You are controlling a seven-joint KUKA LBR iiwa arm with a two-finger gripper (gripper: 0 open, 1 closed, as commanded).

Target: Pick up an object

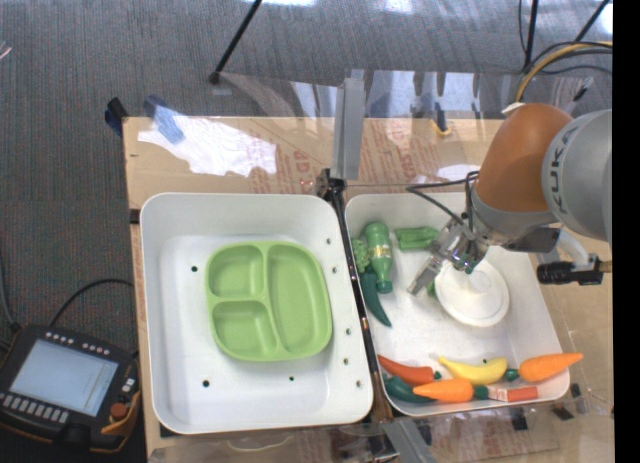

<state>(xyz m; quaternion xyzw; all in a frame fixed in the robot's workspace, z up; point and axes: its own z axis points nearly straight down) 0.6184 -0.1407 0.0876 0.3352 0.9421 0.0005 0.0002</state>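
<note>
The right bin (535, 301) holds several toy foods. A green bottle (377, 246) and a dark green pepper (376, 298) lie at its left side, with a green piece (414, 239) behind them. A white round dish (474, 298) sits in the middle. Along the front lie a red chili (404, 367), a yellow banana (474, 368) and two orange carrots (446, 389) (549, 363). My gripper (432, 281) hangs low over the bin, between the green bottle and the white dish, at the dish's left rim. Its fingers are slightly apart and nothing is between them.
The left bin (170, 251) holds a green plate (268, 301) with three compartments. A metal post (348, 131) rises behind the divide between the bins. A white crumpled wrapper (215, 146) lies on the bench at the back left. A teach pendant (62, 381) sits on the floor at left.
</note>
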